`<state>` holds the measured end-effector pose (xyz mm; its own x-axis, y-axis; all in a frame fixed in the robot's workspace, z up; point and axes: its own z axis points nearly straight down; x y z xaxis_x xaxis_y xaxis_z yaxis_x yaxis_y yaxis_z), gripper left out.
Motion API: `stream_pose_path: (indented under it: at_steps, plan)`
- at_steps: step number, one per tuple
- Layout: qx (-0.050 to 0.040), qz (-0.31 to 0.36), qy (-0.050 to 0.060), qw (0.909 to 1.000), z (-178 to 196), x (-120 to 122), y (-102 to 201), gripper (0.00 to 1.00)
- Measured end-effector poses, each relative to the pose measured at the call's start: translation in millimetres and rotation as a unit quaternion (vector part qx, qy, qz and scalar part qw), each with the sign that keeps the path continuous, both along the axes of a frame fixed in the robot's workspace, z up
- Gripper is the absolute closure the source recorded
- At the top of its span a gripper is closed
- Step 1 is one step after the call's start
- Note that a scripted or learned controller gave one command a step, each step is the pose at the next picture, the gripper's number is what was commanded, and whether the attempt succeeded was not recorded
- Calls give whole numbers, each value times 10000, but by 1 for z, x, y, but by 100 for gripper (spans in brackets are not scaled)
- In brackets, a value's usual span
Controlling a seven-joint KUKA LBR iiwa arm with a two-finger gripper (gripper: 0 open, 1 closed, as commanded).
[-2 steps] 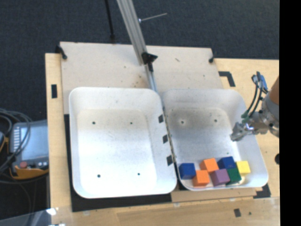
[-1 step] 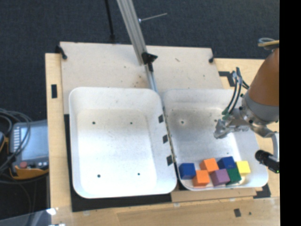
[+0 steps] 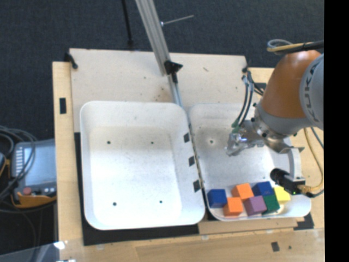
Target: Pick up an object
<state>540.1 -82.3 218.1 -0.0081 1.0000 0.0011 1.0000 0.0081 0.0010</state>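
Blocks [image 3: 250, 198] clustered along right bin's [image 3: 218, 119] near edge; tool [image 3: 235, 145] grip state unclear.

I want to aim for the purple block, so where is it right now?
The purple block lies in the right bin, near its front edge, between an orange block and a green block, within the cluster of blocks.

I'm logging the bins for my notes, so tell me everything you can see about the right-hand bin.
The right bin is a shallow white tray, plastic by its look, with rounded corners and a speckled floor. It lies flat on the bench, its left rim against the left bin. Small blocks in blue, orange, purple, green and yellow cluster at its near edge. The gripper hangs over its middle.
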Motion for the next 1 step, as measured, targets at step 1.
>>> stream_pose_path:
  at_steps: [1]
  plan:
    - [1,-3,-8,10000,11,17,43,100]
